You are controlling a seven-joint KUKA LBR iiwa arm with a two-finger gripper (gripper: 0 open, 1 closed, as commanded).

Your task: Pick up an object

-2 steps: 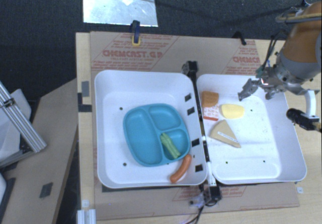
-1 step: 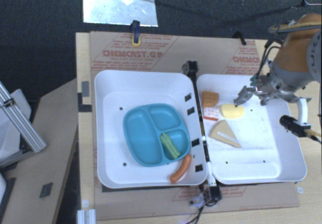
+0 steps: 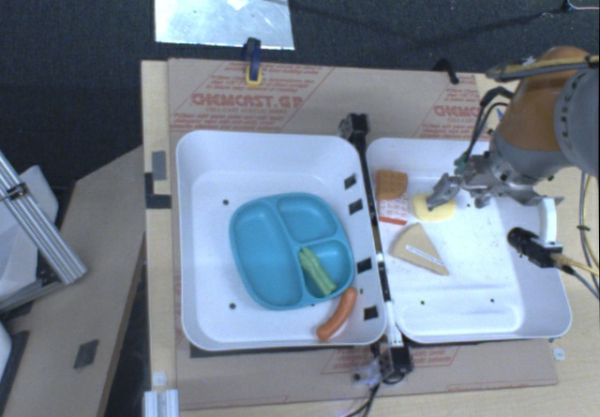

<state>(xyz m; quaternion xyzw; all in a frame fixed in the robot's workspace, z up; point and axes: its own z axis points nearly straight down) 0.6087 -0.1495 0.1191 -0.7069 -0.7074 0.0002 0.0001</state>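
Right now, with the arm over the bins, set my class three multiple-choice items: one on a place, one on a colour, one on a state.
1. Where does the green vegetable lie?
A. in a compartment of the divided plate
B. on the right bin's floor
C. on the cardboard

2. What colour is the divided plate?
A. red
B. blue
C. yellow

3. How does the sausage lie?
A. on the plate
B. between the gripper's fingers
C. on the left bin floor, beside the plate

Answers: 1 A, it sits in the plate's lower right compartment. 2 B, the plate is light blue. 3 C, it rests past the plate's rim.
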